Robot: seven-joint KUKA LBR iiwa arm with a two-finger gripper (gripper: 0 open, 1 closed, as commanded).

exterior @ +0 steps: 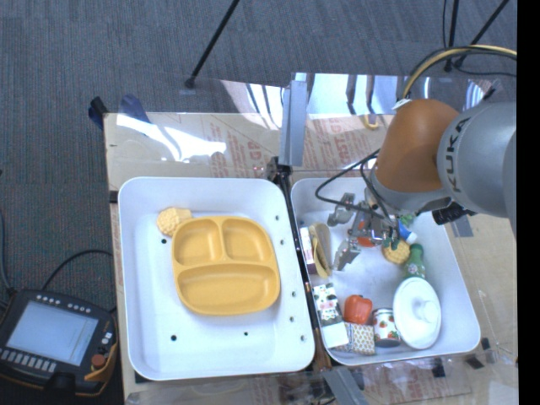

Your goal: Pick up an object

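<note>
Near the right bin's (462, 268) far edge, you see the gripper (354, 234) spread and empty above crowded objects (359, 309), so closing may snag a neighbour.

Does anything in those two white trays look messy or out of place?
Nothing looks spilled or broken. The right bin is crowded with small items, while the left bin holds a yellow divided plate, sitting slightly askew, with a small yellow piece lying beside it.

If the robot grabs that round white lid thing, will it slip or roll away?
The white lid looks smooth and glossy, so it may slip. Its domed top offers the pincer little to grip except the small knob. It lies flat in the right bin, so rolling seems unlikely.
</note>
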